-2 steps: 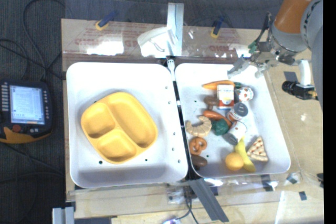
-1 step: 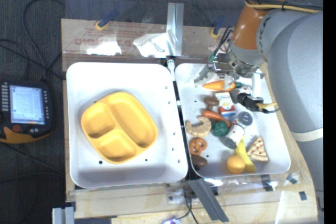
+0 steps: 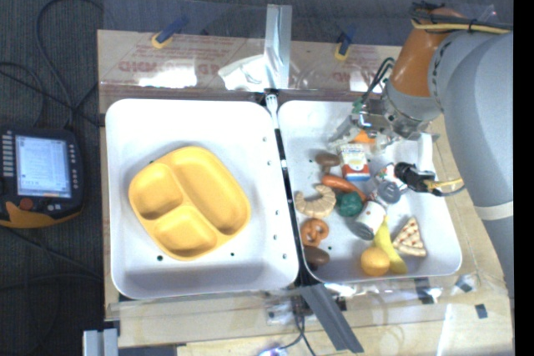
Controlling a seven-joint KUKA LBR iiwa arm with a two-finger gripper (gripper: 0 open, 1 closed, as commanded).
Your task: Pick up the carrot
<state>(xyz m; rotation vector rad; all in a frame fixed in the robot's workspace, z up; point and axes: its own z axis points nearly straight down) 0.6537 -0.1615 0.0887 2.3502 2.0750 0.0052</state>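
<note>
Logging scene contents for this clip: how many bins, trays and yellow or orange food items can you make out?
White bins: 2, the left bin and right bin
Yellow divided tray: 1
Yellow or orange food: 3, the banana, orange and carrot
Total: 6

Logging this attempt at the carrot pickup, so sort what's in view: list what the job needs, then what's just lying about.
Belongs to the job:
carrot, in the right bin
gripper, above that bin's far end

Just lying about:
yellow tray in the left bin
pretzel
banana
pizza slice
orange
</note>
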